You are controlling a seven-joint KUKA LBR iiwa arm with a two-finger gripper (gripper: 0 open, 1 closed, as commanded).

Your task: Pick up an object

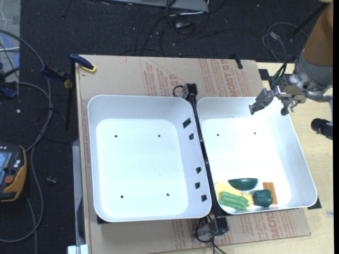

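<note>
On the left we see the left bin (140,160), a shallow tray of smooth white plastic with rounded corners and a few dark dots on its floor. Beside it, across a black divider strip, sits the right bin (241,147), the same shape and finish.

The things we could pick are crowded into the right bin's near corner: a yellow flat piece (226,187), a green ridged object (234,200) shaped like a bundle of pods, a dark green bowl-like shape (243,183), a rounded teal lump (262,198) and an orange flat card (270,188). They touch or overlap, and they lie close against the sloping wall.

Further right, the gripper (271,102) hangs over the bin's far edge, well apart from the pile, its fingers spread wide with nothing between them.

We judge the risks as these: a finger landing on a neighbour or the wall, the smooth rounded pieces slipping out, and the flat pieces giving no edge to pinch.
</note>
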